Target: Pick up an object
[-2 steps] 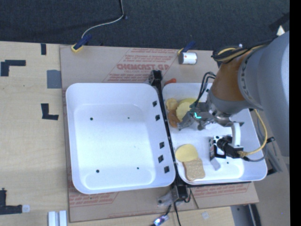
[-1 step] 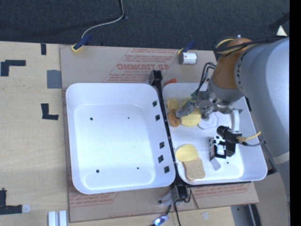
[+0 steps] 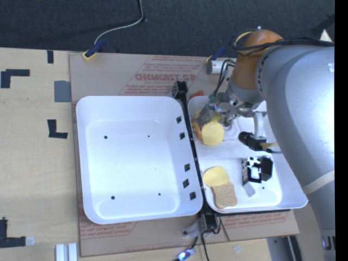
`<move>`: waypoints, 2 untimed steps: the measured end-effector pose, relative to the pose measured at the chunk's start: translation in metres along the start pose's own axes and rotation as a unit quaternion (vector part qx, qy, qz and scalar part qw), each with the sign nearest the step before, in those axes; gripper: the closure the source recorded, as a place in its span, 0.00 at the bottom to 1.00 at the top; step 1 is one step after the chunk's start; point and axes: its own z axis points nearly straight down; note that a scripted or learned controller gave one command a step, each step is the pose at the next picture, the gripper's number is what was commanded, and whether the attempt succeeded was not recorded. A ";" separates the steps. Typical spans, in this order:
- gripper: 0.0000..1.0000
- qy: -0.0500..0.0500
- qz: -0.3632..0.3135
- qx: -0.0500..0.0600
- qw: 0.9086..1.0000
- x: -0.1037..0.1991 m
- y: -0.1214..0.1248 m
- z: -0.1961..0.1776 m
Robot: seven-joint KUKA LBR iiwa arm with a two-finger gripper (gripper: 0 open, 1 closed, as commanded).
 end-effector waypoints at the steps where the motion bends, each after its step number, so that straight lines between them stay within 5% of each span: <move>1: 1.00 0.001 0.001 0.000 1.000 0.000 -0.001 -0.010; 2: 1.00 0.005 0.000 -0.004 1.000 0.036 -0.058 -0.105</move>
